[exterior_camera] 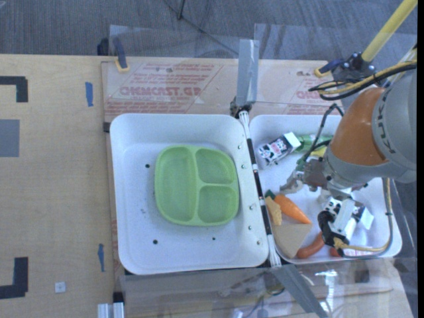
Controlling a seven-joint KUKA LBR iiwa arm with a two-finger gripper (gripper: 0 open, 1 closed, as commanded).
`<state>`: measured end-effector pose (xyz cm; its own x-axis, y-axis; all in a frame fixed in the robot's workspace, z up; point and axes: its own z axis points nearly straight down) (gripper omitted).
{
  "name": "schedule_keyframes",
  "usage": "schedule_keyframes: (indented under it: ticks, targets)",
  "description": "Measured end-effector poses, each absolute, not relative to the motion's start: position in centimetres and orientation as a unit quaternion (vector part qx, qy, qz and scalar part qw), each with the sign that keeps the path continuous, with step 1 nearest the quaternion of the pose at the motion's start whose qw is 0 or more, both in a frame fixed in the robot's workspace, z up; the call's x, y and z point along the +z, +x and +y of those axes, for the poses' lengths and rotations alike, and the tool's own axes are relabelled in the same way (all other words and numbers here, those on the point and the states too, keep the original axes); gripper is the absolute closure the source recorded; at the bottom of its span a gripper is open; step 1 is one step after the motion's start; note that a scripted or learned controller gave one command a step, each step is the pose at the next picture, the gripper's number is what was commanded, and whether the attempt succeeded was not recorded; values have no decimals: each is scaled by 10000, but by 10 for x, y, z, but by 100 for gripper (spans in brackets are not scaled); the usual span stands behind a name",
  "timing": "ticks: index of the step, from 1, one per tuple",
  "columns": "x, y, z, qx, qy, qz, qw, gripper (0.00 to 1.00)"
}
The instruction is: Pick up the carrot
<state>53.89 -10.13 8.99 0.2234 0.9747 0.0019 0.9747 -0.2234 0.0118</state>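
The carrot (291, 209) lies at the right bin's (285, 119) 8 o'clock. The tool (310, 176) hovers at the carrot's 1 o'clock; I cannot tell whether it is open or closed. The sheet (159, 88) at 12 o'clock reads "CHEMCAST GP".

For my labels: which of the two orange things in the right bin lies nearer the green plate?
The tapered carrot; the redder curved piece lies lower in the view and farther right.

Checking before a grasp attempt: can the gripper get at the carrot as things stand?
Probably yes: the carrot lies uncovered in the right bin, with the gripper just beside it. The bin's left wall is close, though.
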Motion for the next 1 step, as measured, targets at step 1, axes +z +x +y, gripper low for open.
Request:
schedule_keyframes:
  ticks: [1]
  targets:
    - [90, 484, -97, 47, 7098, 7044, 63, 0]
